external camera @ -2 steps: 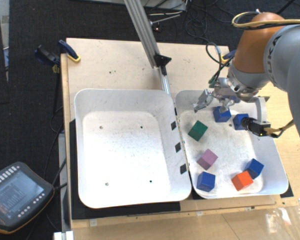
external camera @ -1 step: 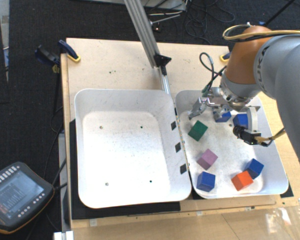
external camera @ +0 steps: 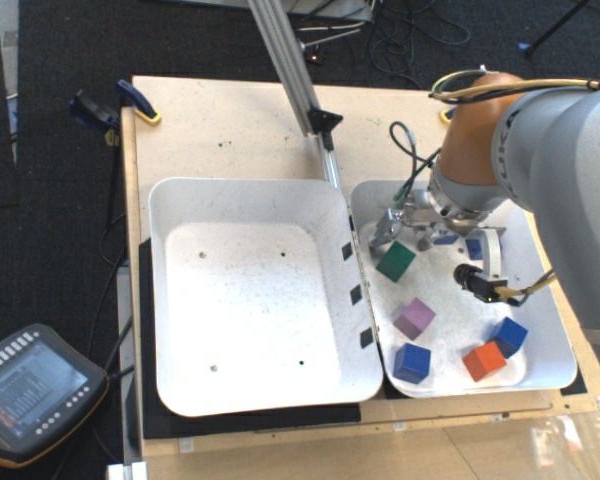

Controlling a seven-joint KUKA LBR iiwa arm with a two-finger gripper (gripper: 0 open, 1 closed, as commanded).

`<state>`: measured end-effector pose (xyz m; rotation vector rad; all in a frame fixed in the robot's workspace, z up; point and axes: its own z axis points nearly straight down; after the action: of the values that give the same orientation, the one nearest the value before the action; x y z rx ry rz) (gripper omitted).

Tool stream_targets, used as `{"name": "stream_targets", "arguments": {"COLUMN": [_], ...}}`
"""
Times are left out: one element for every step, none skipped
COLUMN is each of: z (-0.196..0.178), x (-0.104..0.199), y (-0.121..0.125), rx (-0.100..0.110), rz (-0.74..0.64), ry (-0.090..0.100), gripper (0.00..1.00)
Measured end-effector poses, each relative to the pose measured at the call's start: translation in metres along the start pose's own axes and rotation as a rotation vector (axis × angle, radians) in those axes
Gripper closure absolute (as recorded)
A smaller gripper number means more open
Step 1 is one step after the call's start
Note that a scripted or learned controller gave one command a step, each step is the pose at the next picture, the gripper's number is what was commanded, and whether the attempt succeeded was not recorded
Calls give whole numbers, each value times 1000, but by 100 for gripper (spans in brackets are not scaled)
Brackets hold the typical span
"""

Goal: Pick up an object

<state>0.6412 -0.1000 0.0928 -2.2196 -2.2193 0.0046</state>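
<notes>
Blocks [external camera: 395, 262] in the right bin [external camera: 550, 363]: five (two blue).

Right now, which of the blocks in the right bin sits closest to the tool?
The green cube-shaped block, just below the tool. The purple block, two blue blocks and the orange block all lie farther toward the bin's front edge.

Single fixed camera above the bench [external camera: 240, 133], angled down. Both bins [external camera: 170, 268] fully in frame, moderately close; arm [external camera: 540, 158] enters from the view's right edge.
</notes>
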Motion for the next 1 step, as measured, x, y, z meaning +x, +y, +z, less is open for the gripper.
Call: {"name": "stream_targets", "arguments": {"z": [-13], "x": [0], "y": [1], "rx": [-5], "rz": [1], "ry": [0], "gripper": [100]}}
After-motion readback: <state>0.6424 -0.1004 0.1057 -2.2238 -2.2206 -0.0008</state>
